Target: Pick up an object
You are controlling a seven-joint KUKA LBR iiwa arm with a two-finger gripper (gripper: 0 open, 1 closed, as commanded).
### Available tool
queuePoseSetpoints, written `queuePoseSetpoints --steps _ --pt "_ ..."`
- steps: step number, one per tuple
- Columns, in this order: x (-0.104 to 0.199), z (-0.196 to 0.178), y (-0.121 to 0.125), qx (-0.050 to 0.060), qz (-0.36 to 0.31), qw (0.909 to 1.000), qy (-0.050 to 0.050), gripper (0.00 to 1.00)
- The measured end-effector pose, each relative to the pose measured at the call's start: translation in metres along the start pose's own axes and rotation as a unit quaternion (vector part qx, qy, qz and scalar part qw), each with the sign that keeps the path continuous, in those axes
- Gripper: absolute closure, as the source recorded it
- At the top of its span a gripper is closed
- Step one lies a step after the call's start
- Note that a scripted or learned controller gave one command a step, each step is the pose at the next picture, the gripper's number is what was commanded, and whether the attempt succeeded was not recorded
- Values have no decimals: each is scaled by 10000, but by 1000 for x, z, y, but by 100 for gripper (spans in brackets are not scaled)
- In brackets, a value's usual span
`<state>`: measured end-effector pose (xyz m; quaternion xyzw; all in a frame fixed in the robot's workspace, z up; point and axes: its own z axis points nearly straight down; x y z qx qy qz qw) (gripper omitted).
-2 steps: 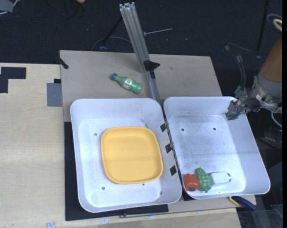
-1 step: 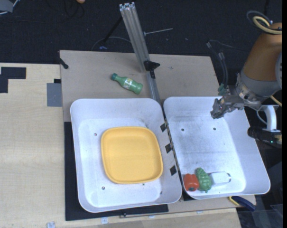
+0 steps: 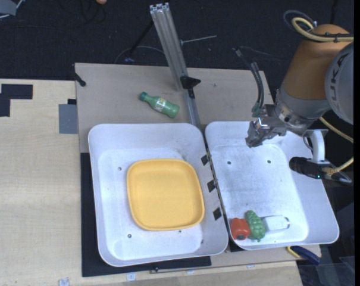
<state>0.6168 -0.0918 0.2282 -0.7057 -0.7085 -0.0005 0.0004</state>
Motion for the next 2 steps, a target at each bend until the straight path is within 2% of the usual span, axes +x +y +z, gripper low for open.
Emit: queuePoseSetpoints --steps 1,2 --pt "46 -2 -1 4 4 10000 0 100" --pt "94 8 -12 9 5 10000 -1 100"
